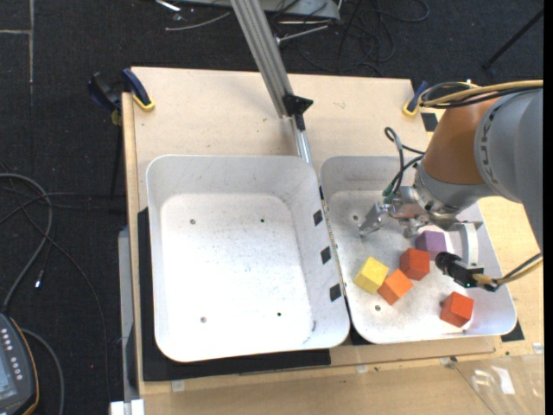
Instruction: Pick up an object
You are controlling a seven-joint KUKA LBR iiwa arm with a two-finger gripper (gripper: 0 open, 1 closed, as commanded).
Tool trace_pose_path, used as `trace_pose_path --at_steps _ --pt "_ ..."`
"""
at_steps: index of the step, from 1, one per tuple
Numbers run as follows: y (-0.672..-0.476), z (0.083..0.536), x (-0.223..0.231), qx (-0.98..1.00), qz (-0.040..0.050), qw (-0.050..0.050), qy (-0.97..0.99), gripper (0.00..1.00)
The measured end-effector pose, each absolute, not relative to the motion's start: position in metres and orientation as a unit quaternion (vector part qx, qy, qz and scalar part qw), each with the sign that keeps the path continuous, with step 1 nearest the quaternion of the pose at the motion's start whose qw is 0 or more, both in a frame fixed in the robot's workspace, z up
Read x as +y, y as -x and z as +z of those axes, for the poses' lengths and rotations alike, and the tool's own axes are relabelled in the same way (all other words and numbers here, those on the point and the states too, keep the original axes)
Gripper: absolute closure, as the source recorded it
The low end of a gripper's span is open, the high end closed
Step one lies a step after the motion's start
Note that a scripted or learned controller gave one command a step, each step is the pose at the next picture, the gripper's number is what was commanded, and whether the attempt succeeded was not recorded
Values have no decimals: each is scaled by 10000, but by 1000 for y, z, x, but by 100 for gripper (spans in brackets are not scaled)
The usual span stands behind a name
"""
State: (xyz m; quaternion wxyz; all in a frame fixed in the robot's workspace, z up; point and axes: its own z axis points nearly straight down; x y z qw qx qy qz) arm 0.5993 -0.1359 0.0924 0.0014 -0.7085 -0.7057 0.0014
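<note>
End effector, grip state unclear to us, hovers right of centre; we should centre over the yellow block before descending.

No text, label, brand, number or sign can be read anywhere. The device at the near left edge shows small rows of buttons, but whatever is printed on them is too small and blurred to make out.

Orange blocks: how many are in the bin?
3, all in the right bin: one beside the yellow block, one just right of it by the purple block, one near the lower right corner. The arm may hide more.
</note>
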Motion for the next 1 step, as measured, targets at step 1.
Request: trace_pose_path --at_steps 1 --pt "-568 95 -140 -7065 10 14 7077 0"
